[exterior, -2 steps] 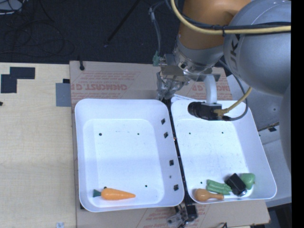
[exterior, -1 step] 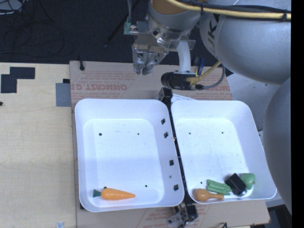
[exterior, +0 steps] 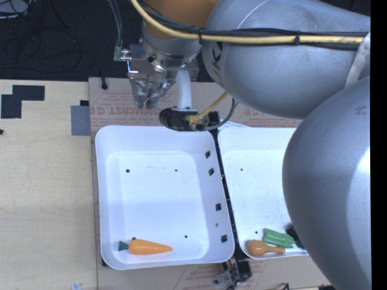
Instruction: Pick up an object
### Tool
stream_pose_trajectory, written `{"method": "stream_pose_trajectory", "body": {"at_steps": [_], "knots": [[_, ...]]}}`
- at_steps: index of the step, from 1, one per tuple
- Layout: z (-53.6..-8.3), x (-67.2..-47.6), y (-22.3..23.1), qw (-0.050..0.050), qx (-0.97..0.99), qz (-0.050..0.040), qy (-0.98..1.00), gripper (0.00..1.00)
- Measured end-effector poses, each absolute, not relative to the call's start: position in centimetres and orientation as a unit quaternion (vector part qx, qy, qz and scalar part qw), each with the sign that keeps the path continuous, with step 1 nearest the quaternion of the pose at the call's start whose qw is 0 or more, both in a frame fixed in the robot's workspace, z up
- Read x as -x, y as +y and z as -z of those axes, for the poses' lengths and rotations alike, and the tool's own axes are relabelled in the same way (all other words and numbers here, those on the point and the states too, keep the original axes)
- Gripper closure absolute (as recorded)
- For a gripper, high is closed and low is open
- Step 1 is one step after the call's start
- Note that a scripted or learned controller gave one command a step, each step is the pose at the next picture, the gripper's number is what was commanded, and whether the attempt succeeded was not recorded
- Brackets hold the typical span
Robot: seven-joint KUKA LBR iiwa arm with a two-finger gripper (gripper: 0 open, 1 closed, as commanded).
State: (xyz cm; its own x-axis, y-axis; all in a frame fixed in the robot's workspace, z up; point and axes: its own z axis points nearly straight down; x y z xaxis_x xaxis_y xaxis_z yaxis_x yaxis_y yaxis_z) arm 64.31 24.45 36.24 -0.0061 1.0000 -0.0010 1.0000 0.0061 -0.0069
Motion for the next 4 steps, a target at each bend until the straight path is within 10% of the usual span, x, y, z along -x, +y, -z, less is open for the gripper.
{"method": "stream_pose_trajectory", "body": {"at_steps": [1, 2, 3, 4], "knots": [[-38.1, -61.9, 20.0, 0.001, 0.708, -0.0019, -0.706, 1.00], [-47.6, -63.6, 17.2, -0.002, 0.707, 0.0023, -0.707, 1.00], [-32.9, -64.1, 18.2, 0.004, 0.707, -0.0073, -0.707, 1.00], [-33.3, -64.3, 24.3, 0.001, 0.705, -0.0009, -0.709, 1.00]]}}
